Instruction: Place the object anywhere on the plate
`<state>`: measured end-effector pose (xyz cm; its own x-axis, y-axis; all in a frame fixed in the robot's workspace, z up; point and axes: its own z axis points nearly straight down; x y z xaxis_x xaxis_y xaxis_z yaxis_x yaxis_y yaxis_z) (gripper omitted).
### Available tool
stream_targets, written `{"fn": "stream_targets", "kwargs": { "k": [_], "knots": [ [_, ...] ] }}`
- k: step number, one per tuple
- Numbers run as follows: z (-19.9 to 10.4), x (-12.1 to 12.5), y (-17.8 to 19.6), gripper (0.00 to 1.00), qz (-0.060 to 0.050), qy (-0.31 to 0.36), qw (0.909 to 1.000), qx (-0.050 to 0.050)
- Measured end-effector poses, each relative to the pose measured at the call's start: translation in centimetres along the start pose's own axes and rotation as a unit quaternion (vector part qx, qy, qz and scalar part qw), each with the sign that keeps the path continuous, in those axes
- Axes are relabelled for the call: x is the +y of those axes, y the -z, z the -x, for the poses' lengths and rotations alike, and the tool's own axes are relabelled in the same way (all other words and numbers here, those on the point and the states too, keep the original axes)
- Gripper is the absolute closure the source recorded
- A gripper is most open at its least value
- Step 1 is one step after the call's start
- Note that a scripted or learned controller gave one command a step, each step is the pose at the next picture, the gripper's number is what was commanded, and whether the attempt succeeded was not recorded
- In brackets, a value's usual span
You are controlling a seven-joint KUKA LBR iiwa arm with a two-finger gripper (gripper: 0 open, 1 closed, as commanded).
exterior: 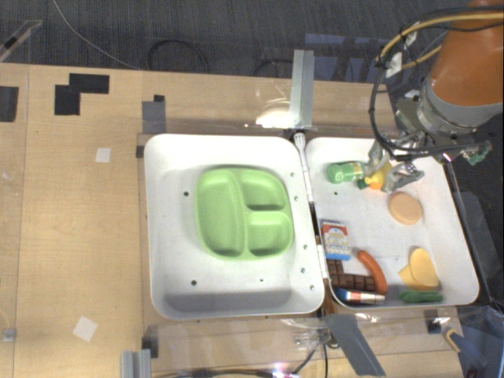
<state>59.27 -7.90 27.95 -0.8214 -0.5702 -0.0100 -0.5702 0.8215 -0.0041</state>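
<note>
A light green divided plate (240, 211) lies in the middle of the left bin (169, 282). My gripper (389, 169) hangs over the upper part of the right bin (461, 235), open, its two grey fingers (402, 176) spread apart. Just left of it lies a green bottle (343, 172) on its side, with a small yellow piece (374, 182) at its right end, close beside the left finger. I see nothing held between the fingers. A round tan cookie (405, 209) lies just below the gripper.
The right bin also holds a small carton (336, 239), a sausage (372, 268), a chocolate bar (349, 278), a yellow cheese wedge (420, 268), a green pod (420, 295) and a marker (358, 295). A raised divider (309, 211) separates the bins.
</note>
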Motion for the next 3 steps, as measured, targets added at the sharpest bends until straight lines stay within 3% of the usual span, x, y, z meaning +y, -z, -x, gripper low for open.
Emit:
{"fn": "stream_targets", "kwargs": {
  "k": [1, 2, 3],
  "knots": [
    [8.6, 2.8, -3.5, 1.0, 0.002, 0.058, 0.9983, 0.0],
    [12.6, 9.2, -3.2, 1.0, 0.001, 0.161, 0.9869, -0.001],
    [12.2, 9.8, -9.1, 1.0, 0.002, 0.262, 0.965, 0.001]
  ]
}}
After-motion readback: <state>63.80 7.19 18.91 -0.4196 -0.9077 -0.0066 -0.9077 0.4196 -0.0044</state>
